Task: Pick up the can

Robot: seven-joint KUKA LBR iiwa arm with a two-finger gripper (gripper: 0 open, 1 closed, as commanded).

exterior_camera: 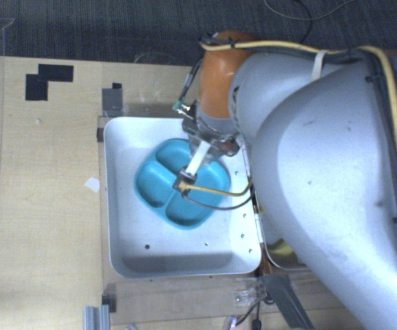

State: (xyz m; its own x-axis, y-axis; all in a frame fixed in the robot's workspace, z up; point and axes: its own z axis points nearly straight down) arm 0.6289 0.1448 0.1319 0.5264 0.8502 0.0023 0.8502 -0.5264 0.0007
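Note:
My gripper (210, 145) hangs below the orange wrist band, over the upper right part of the left white bin (126, 205). It sits just above the right edge of a blue divided plate (164, 184) that lies in the middle of that bin. The large grey arm (322, 170) covers nearly all of the right bin, and what lies under it is hidden.
A sliver of the right bin (281, 256) peeks out under the arm, with something yellow (281, 248) in it. The tan bench (40, 205) stretches to the left of the bins. Black marker shapes (47, 80) lie at its far left.

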